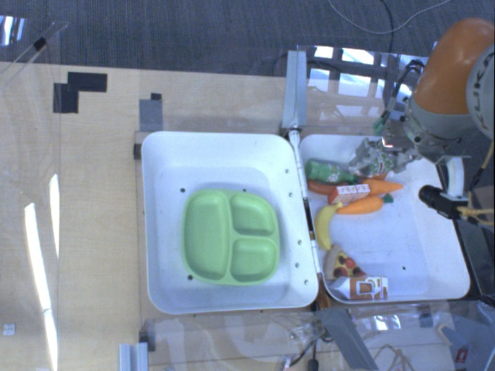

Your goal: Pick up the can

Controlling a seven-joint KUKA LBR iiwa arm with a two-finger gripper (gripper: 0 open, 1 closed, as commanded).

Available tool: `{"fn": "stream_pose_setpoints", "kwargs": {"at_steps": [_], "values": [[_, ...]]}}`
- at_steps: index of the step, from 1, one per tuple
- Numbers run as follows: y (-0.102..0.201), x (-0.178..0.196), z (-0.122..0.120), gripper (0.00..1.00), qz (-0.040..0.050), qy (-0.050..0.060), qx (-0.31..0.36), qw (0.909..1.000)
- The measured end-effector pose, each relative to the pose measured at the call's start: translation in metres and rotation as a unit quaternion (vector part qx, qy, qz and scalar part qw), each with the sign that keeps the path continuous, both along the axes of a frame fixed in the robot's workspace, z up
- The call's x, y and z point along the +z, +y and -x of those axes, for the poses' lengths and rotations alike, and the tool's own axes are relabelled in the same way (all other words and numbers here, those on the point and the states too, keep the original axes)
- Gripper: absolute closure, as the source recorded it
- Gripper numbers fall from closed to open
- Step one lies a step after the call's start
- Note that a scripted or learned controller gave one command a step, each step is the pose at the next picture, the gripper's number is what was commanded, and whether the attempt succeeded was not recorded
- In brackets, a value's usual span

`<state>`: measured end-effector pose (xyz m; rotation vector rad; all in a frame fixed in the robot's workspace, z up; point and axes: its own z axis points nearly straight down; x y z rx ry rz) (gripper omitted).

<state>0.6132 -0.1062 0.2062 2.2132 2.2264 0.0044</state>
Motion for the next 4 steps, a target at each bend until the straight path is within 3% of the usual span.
{"fn": "stream_pose_setpoints", "kwargs": {"at_steps": [1, 2, 3, 4], "values": [[-0.035, -0.051, -0.055, 0.00, 0.0003, -0.001, -0.065, 0.9979], [-0.083, -0.119, -0.058, 0.00, 0.0008, -0.002, -0.083, 0.9966], [-0.081, -0.105, -0.060, 1.00, 0.0021, -0.005, -0.079, 0.9968], [-0.043, -0.026, -0.058, 1.00, -0.0003, -0.002, -0.125, 0.9921]]}}
